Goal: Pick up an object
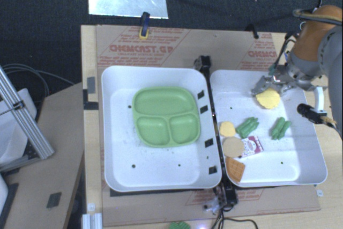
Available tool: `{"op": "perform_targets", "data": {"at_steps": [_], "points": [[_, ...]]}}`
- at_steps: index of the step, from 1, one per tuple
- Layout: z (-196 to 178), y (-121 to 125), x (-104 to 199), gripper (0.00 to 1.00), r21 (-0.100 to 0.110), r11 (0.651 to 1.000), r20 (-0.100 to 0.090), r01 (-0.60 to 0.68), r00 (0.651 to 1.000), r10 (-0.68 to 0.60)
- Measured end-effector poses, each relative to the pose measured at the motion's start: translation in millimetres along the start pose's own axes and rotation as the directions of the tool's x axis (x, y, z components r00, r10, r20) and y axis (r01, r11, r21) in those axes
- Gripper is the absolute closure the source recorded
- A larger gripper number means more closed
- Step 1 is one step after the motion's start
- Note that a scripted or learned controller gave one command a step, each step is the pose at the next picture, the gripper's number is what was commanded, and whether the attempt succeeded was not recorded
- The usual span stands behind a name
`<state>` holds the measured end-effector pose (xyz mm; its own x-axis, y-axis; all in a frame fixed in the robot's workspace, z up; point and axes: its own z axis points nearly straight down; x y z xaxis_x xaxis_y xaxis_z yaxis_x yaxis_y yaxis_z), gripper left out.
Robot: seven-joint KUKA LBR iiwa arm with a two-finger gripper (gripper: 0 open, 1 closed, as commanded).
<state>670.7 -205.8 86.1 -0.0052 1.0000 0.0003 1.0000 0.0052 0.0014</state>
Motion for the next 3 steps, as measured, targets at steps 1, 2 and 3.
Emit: {"op": "perform_targets", "data": {"at_steps": [1, 2, 3], "points": [[1, -22, 0, 0.00, 0.001, 1.000, 0.001, -0.004, 1.000, 0.004], [-11, -20, -1, 1.00, -0.005, 1.000, 0.003, -0.002, 1.000, 0.002], [-98, -40, 88, 1.00, -0.008, 1.000, -0.002, 0.007, 1.000, -0.007]]}}
